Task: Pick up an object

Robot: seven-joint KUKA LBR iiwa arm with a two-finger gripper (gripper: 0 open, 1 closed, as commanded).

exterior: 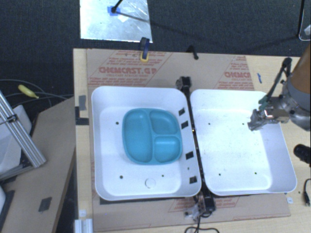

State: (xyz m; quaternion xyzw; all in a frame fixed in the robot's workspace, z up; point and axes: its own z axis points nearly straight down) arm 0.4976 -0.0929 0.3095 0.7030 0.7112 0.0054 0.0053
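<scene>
Blue plastic, smooth and rounded at the corners, makes up the divided plate (151, 136) that lies flat in the left white bin (104, 130). It sits near the middle of that bin's floor, a little toward the far side, apart from all four walls. Three compartments show on its upper face: one large one filling the left half, and two smaller ones on the right, one far and one near, set apart by raised ridges. Nothing lies in any of them.

The grey two-finger gripper (256, 121) hangs over the right white bin (233, 178), toward that bin's right side and far half, well apart from the plate. Whether its jaws are apart or together cannot be told from this slant; the tip is small and partly in its own shadow. Nothing can be made out between them, and whether the tip touches the bin floor is also unclear.

Behind the gripper the grey arm (296, 93) enters from the right. The two bins stand side by side, joined along a dark central seam with black clips (187, 140), on a brown board with red lettering (126, 67). Beyond the board, on the dark floor, lies a shiny silver sheet (97, 13).
</scene>
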